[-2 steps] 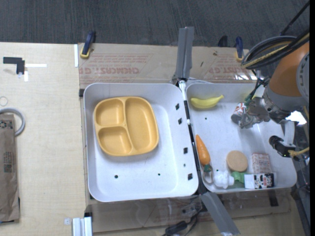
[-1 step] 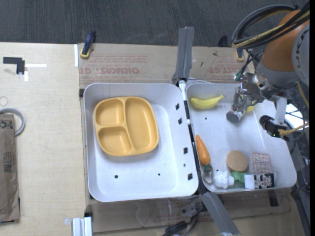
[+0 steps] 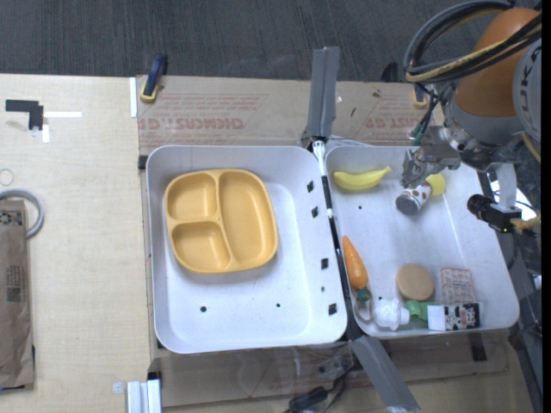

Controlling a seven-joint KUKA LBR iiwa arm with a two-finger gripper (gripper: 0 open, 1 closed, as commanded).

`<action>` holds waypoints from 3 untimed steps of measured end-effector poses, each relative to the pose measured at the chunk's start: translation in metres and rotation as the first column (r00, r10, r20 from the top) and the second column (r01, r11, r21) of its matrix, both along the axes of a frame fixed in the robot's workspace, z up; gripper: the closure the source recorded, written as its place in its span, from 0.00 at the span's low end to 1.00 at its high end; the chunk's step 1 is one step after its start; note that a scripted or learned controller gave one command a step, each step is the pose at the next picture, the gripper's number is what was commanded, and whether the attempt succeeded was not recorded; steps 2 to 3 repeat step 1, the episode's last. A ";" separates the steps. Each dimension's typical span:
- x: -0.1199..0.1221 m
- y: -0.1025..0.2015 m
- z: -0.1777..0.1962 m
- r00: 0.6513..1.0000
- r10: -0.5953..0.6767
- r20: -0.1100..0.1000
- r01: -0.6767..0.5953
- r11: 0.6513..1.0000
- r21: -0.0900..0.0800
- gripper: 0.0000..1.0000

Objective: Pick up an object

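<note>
Small white cup (image 3: 412, 200) with red pattern looks light, rigid, slippery; you grip its rim. Gripper (image 3: 422, 169) above it, grasp unclear.

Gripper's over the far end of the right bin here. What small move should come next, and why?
Probably a short straight descent. The gripper sits just above the small white cup lying beside the banana, and nothing shows between its fingers yet.
</note>
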State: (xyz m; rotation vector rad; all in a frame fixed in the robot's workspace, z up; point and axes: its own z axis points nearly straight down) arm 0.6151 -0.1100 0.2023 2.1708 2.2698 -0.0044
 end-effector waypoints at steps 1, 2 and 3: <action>-0.032 0.057 0.015 1.000 -0.013 -0.003 0.013 1.000 0.001 1.00; -0.032 0.057 0.015 1.000 -0.013 -0.003 0.013 1.000 0.001 1.00; -0.032 0.057 0.015 1.000 -0.013 -0.003 0.013 1.000 0.001 1.00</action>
